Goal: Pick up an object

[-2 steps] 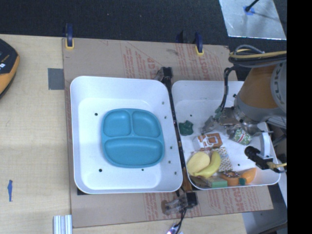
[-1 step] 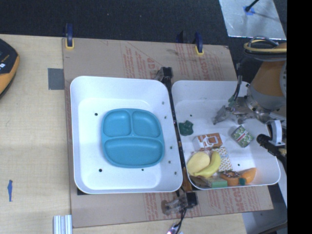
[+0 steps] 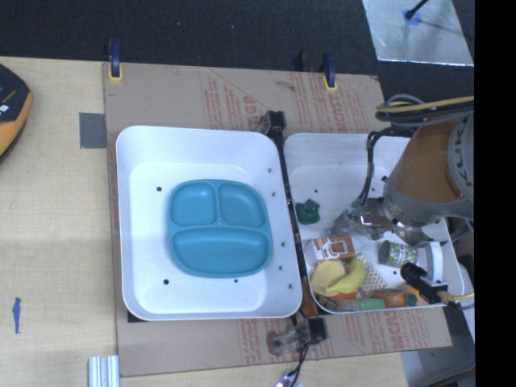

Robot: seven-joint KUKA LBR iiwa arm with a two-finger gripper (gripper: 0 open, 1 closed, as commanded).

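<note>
At the near edge of the right-hand shallow white bin (image 3: 300,153), a cluster of small things is seen. Nearest lies a thin orange and green stick-shaped item (image 3: 385,301), against the bin's near wall. Just beyond it, a soft yellow banana-shaped toy (image 3: 342,277) is found, touching a flat white and orange printed packet (image 3: 333,248) on its far side. To the right of these, a small can with a green and white label (image 3: 397,254) lies on its side.

The grey two-finger gripper (image 3: 360,218) is placed low over the middle of this bin, just beyond the packet and the can, on the grey arm with its orange band (image 3: 423,168) that reaches in from the right. Whether the gripper is released or clenched cannot be told, and nothing can be seen held in it. A small dark green crumpled object (image 3: 307,210) lies apart to its left, near the bin's left wall.

In the left-hand shallow white bin (image 3: 137,147), a light blue plastic plate with three compartments (image 3: 218,226) is set flat in the middle. Both bins are borne on a brown cardboard sheet (image 3: 201,95), fastened at its far edge by two blue clamps (image 3: 114,59).
</note>
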